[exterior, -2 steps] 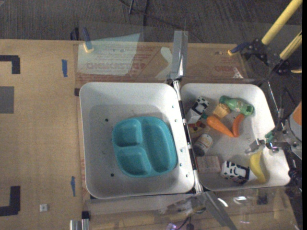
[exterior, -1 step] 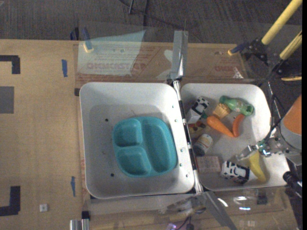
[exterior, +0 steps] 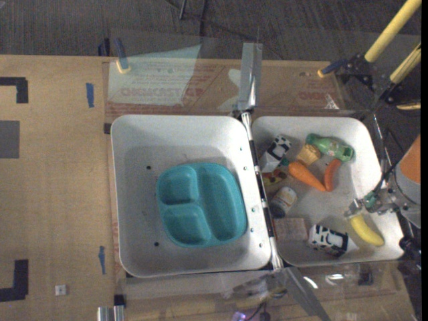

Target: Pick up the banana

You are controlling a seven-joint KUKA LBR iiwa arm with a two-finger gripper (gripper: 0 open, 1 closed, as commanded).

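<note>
The yellow banana [exterior: 367, 231] lies in the front right corner of the right bin [exterior: 314, 124], pointing towards the bin's front right. My gripper [exterior: 375, 204] hangs just above the banana's upper left end, close to the bin's right wall. I cannot tell whether it touches the fruit. The arm [exterior: 410, 174], with its orange band, comes in from the right edge.
The right bin also holds an orange carrot [exterior: 307, 176], a green bottle [exterior: 330, 148], a small can [exterior: 284, 200], two black-and-white cow-patterned items [exterior: 329, 239] [exterior: 277, 150] and a flat card [exterior: 290, 229]. A teal divided plate [exterior: 199, 204] lies in the left bin [exterior: 134, 179].
</note>
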